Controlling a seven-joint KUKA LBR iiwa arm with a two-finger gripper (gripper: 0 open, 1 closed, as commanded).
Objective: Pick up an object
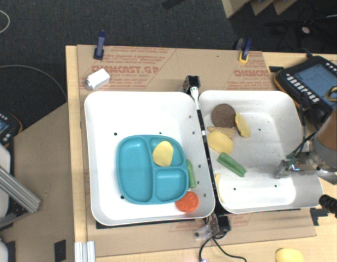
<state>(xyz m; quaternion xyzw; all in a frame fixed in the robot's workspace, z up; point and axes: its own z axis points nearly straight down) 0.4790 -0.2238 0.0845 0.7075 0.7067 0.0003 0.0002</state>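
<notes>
The right bin (266, 198) holds a brown round piece (223, 114), a yellow wedge (242, 125) beside it, a larger pale yellow piece (220, 142) and a green stick (232, 164). My gripper (284, 169) hangs low over the right side of this bin, well to the right of the green stick and touching none of the objects. Nothing shows in its grasp. The grey arm (326, 146) comes in from the right edge.
The left bin (103, 119) carries a teal divided plate (137, 171) with a yellow piece (163, 153) on it, a green strip (190, 173) at its right side and a red-orange ball (187, 202). A white block (97, 79) and clamps lie on the cardboard behind. A black pendant (310, 83) sits at the far right.
</notes>
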